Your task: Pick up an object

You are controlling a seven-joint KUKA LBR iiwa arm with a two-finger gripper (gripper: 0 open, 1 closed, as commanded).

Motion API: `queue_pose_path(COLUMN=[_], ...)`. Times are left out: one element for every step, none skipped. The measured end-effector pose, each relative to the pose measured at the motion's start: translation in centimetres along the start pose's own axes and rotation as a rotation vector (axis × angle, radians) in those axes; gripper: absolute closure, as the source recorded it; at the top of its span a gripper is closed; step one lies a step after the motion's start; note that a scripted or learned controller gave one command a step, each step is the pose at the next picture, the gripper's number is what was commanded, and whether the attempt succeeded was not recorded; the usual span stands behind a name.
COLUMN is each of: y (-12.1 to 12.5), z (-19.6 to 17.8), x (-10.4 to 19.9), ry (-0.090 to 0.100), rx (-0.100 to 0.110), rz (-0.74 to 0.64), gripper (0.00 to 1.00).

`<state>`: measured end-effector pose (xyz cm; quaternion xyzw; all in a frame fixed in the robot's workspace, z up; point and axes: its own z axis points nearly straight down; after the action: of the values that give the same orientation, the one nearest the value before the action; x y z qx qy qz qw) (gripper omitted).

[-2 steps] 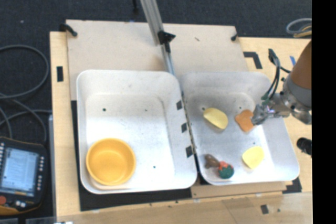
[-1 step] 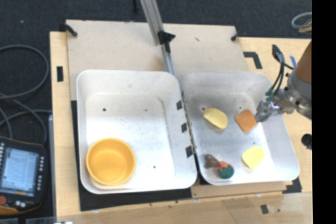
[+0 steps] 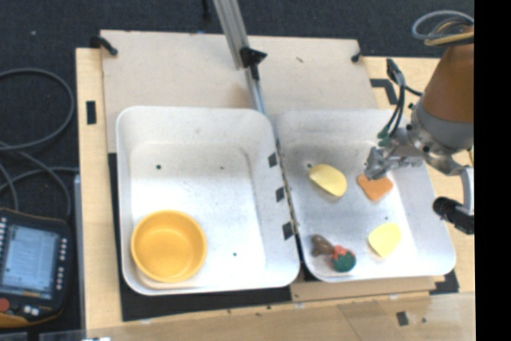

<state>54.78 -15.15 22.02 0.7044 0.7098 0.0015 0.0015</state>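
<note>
Pick in progress: no object lifted yet.
The pincer [image 3: 380,166] sits low in the right white bin [image 3: 415,255], just above the flat orange piece [image 3: 376,188]; its grip state cannot be determined. Grasp and lift remain, by appearance.

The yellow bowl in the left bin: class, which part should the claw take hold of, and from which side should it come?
Grip the rim of the yellow bowl from above, one finger inside and one outside. It sits upright and open, too wide to span. Its right edge is probably best: the other edges lie close against the left bin's walls, and the claw comes from the right.
</note>
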Motion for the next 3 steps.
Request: queue_pose_path(y=[-0.7,0.1,0.3], z=[-0.4,0.2,-0.4], x=[4.9,10.4,14.6], ry=[0.001,0.002,0.002], rx=[0.002,0.004,0.002], rz=[0.0,0.0,0.0], gripper=[1.0,1.0,1.0])
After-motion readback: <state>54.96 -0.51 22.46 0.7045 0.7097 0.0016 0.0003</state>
